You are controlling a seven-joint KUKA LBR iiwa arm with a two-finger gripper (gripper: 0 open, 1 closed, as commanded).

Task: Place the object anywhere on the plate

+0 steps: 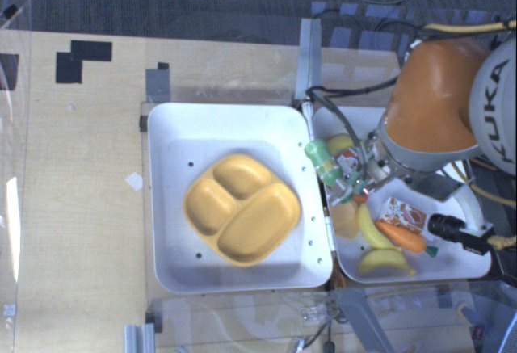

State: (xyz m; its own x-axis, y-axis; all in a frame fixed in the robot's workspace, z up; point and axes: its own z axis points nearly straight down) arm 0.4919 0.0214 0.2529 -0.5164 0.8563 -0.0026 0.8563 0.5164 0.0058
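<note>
A yellow plate point(242, 208) with three compartments lies in the middle of the left bin point(170, 262), with nothing on it. My gripper point(354, 180) hangs low over the left side of the right bin point(472, 266), among the toy foods. A pale green bottle-like object point(321, 159) lies right beside it against the bin's left wall. The wrist and the clutter hide how the gripper stands, and I see nothing plainly held in it.
The right bin also holds a yellow-green fruit point(341, 143), a tan round piece point(345, 220), two bananas point(373, 230), a carrot point(401, 237) and a red-and-white packet point(404, 214). The orange-banded arm point(432, 101) covers the bin's back half.
</note>
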